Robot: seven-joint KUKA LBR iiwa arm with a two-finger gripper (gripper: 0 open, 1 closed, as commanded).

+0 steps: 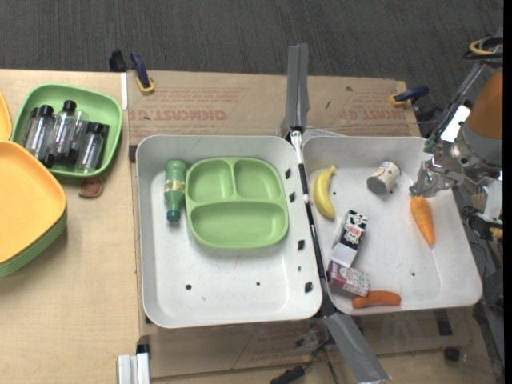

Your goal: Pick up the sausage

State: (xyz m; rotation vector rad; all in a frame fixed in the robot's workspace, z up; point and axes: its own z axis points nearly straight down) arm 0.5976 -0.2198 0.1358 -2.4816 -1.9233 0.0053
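The sausage (377, 299) lay lengthwise along the near edge of the right bin (448, 290), well down and to the left of the claw (426, 184), which hung above the carrot (422, 219); whether it was spread or pressed together I couldn't tell.

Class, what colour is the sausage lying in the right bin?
Orange-red; the sausage shows best in the camera view, near the right bin's front edge.
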